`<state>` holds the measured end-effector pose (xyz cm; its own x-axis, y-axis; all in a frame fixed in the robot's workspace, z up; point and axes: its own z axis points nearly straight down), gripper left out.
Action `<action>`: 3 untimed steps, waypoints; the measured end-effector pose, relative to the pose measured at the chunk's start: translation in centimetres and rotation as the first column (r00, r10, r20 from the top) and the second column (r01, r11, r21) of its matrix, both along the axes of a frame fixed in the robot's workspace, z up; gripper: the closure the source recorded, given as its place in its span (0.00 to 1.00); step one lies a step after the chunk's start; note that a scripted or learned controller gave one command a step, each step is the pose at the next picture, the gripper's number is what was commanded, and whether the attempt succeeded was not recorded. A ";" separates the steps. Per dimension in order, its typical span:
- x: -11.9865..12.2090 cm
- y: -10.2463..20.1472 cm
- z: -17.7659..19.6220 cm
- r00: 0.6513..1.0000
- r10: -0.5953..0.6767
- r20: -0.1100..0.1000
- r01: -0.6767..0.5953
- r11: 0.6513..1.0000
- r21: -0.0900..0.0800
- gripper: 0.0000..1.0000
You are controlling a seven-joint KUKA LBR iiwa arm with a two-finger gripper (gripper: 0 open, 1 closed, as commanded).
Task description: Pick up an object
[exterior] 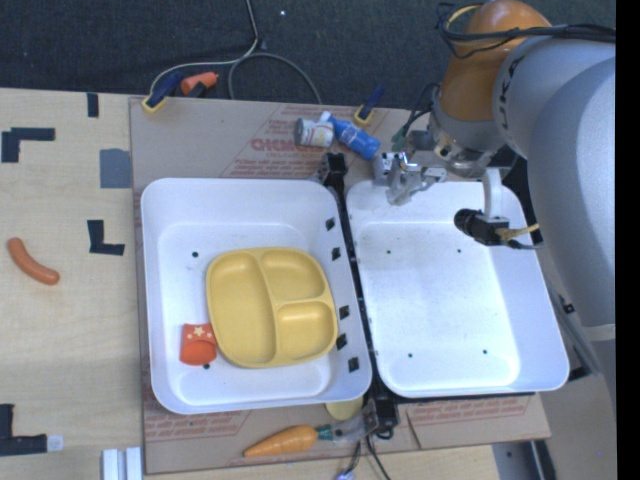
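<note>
A yellow divided plate [271, 305] lies in the left bin [170, 218]. A small orange-red block [198, 344] rests against the plate's lower left corner. My gripper [408, 180] hangs over the far left corner of the right bin [450, 298], well away from the plate and the block. Nothing shows between or under its tips.
Outside the bins lie a toy sausage [33, 262] at far left, a toy carrot [283, 441] at the front, and a blue and white bottle [338, 133] behind the bins. An orange and blue clamp [180, 87] sits at the back left. My arm fills the upper right.
</note>
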<state>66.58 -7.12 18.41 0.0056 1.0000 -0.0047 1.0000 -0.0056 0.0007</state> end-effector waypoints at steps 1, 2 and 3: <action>-1.9 11.5 0.7 1.000 0.017 -0.001 -0.017 1.000 0.009 1.00; -4.1 1.1 0.0 1.000 -0.003 -0.003 0.003 1.000 0.000 1.00; -4.4 -9.4 2.7 1.000 -0.003 0.000 0.003 1.000 -0.002 1.00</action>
